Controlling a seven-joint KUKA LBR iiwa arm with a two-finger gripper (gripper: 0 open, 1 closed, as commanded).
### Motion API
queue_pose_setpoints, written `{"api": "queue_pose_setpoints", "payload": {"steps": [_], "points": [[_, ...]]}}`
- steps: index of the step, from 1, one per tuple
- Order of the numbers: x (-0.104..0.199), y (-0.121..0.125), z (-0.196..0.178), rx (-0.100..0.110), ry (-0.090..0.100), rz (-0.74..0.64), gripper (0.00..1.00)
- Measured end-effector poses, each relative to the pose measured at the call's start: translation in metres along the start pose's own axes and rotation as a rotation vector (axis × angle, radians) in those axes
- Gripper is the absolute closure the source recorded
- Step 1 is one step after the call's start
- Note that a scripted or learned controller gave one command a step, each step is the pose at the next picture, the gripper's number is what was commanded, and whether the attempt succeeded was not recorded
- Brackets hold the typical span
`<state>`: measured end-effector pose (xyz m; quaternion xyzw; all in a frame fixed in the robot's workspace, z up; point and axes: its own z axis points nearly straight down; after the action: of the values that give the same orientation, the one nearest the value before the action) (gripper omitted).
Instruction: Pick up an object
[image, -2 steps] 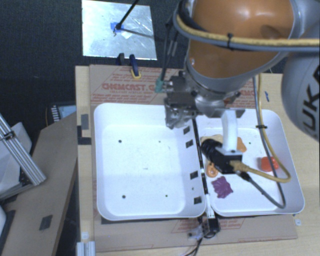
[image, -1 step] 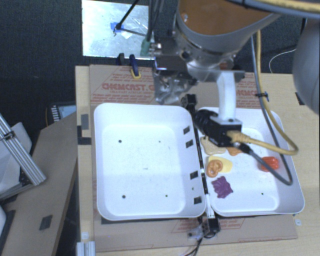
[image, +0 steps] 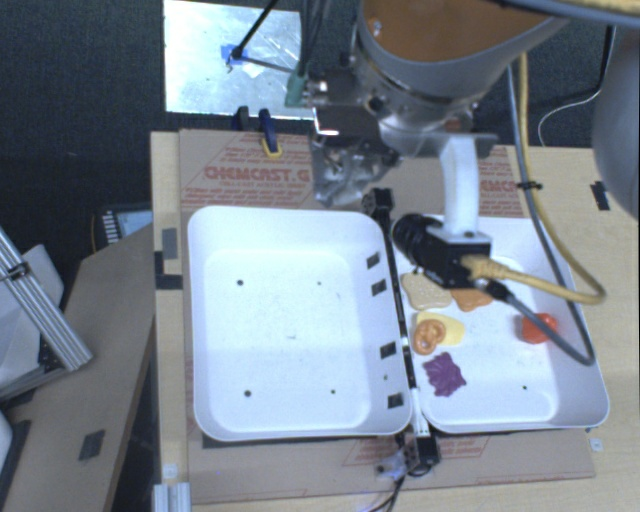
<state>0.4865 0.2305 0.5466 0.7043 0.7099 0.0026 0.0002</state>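
Note:
The right bin (image: 560, 400) holds several small items: a tan bread-like slice (image: 427, 292), an orange piece (image: 472, 298), a round yellow-and-orange item (image: 436, 332), a purple grape-like bunch (image: 445, 374) and a red item (image: 537, 328). My gripper (image: 345, 185) hangs as a metallic block under the broad grey and orange wrist. It sits over the back rim of the left bin (image: 200, 300), near the divider and away from the items. Nothing is visible in its grasp.
A white bracket bearing a black unit (image: 437, 250) with yellow and grey cables (image: 545, 285) reaches over the back of the right bin. The hinged divider (image: 398, 320) runs between the bins. A cardboard sheet (image: 240, 170) lies under both.

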Motion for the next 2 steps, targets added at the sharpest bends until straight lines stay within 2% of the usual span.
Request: {"api": "queue_pose_setpoints", "payload": {"steps": [2], "points": [[0.001, 0.0, -0.022, -0.003, 0.003, -0.009, 1.0]]}}
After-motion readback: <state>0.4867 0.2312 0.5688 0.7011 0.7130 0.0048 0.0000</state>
